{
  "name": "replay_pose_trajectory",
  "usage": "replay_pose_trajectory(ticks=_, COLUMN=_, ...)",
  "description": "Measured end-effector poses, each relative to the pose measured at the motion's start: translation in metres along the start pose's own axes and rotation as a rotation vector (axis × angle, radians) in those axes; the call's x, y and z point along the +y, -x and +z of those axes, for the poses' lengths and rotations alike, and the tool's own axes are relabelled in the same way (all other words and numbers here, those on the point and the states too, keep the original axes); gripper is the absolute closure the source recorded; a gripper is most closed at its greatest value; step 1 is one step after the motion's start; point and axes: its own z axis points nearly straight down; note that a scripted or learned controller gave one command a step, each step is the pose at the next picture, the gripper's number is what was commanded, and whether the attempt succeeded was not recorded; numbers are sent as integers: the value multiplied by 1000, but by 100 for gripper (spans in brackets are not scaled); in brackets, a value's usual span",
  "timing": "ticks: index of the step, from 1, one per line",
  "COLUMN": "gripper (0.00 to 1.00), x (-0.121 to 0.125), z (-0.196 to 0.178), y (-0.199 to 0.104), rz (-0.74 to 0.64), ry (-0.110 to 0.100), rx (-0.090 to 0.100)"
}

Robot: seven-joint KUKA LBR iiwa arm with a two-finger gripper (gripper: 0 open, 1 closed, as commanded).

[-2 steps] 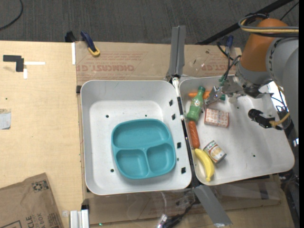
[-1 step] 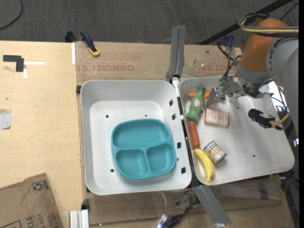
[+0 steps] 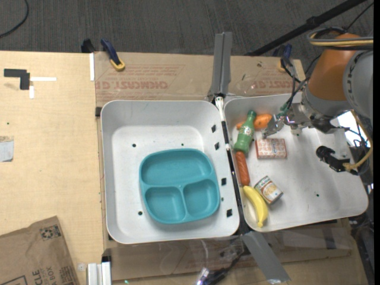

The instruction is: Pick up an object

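Left bin point(image 3: 113, 159): holds one teal divided plate point(image 3: 178, 184), three compartments, lying flat near the middle; nothing rests on it.

Right bin point(image 3: 332, 203): holds the loose goods, crowded toward the divider side. Green bottle point(image 3: 244, 133) lies slanted at the top, an orange piece point(image 3: 262, 122) just beside it. Below the bottle, a red sausage point(image 3: 242, 167) runs along the wall; a banana point(image 3: 256, 205) follows at the near end. A small can point(image 3: 270, 190) lies tipped on its side, touching or nearly touching the banana. A pink-and-white box point(image 3: 271, 148) sits flat, apart from the wall, the easiest candidate to pick by judgement.

Arm: enters from the right, orange band above the wrist. Gripper point(image 3: 279, 123) hangs low at the far end of the right bin, between the orange piece and the box, apparently placed for a descent there.

Hard to make out: the gripper's state cannot be told; cables and metal blur together. No object is seen held. Whether it touches the orange piece is unclear.
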Motion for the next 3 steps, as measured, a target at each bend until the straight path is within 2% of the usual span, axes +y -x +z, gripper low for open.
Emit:
replay_pose_trajectory(ticks=1, gripper=0, x=-54, z=-2, y=0, rz=-48, ry=4, rx=-2)
replay_pose_trajectory(ticks=2, gripper=0, x=-104, z=-2, y=-23, rz=-295, ry=6, rx=-5)
replay_pose_trajectory(ticks=3, gripper=0, x=-13, z=-25, y=-28, rz=-259, ry=-28, rx=8)
